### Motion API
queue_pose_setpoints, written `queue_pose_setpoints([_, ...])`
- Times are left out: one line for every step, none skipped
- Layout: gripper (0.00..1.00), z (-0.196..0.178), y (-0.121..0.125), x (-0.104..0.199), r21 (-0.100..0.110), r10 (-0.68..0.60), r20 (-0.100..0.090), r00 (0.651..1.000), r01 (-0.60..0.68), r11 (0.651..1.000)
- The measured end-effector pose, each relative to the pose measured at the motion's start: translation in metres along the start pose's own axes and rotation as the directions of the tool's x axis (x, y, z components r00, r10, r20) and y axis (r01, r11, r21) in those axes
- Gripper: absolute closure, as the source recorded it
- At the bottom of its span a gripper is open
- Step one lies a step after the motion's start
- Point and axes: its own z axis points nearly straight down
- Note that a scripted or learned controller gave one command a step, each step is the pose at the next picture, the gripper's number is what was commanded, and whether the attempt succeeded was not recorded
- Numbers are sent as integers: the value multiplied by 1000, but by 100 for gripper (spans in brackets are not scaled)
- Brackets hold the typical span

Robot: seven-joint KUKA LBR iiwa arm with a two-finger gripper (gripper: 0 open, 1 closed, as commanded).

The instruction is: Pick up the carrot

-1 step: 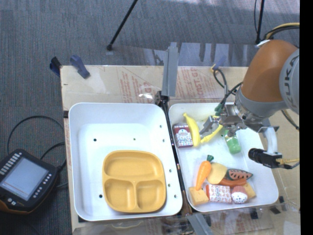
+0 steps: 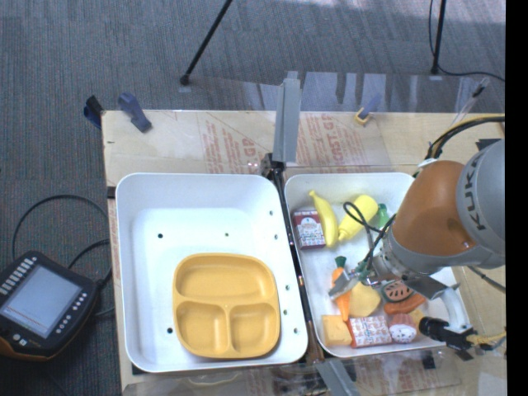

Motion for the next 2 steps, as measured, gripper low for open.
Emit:
queue_pose_setpoints([100, -10, 0, 0, -1, 4, -1, 1000, -4, 1000])
queue_pose_setpoints([100, -105, 57, 43, -11, -99, 4, 995, 99, 995])
